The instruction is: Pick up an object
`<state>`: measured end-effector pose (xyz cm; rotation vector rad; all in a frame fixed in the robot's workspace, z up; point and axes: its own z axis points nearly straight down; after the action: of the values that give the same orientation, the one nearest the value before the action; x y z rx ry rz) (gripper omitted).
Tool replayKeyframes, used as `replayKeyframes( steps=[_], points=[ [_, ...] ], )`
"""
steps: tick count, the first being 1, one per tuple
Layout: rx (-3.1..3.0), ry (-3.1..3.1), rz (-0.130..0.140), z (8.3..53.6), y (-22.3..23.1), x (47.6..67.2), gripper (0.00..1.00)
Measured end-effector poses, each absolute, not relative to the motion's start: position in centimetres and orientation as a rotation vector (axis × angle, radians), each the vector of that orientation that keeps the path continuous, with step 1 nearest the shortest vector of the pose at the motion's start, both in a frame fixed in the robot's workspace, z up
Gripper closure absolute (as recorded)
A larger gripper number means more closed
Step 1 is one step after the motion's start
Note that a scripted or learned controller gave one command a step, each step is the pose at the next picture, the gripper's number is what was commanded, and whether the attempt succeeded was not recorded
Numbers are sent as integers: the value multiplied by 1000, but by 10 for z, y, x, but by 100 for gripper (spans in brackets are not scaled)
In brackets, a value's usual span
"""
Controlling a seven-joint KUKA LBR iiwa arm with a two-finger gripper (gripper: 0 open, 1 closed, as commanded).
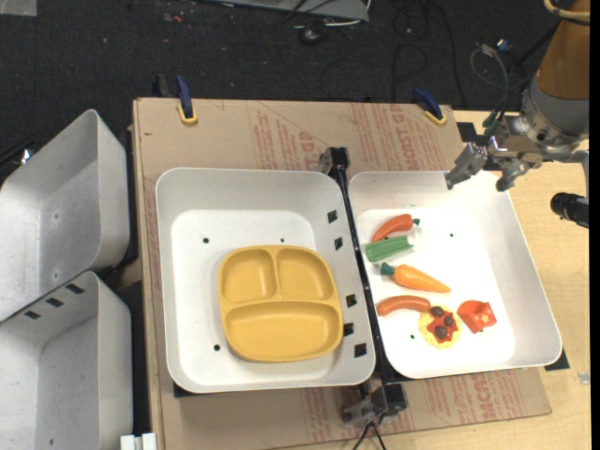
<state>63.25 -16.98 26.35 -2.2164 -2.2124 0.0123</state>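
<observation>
Two-finger gripper hangs over right white bin's back rim, fingers apart and seemingly empty, orange plastic carrot well below-left on bin floor.

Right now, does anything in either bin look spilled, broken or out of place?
Nothing stands out. The yellow tray lies flat in the left bin, and the toy foods, including the carrot, sit loosely grouped in the right bin.

Smooth matt yellow plastic tray in a glossy white plastic bin.
</observation>
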Motion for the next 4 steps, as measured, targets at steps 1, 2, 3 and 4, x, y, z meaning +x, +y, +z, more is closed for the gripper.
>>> replayKeyframes(
  steps=[1,2,3,4],
  points=[
    [-2221,-2223,1,272,-169,634,0],
    [-2220,-2218,5,208,-171,632,0],
    [-2216,-2220,5,146,-163,631,0],
    [-2220,-2220,3,94,-162,631,0]
  ],
)
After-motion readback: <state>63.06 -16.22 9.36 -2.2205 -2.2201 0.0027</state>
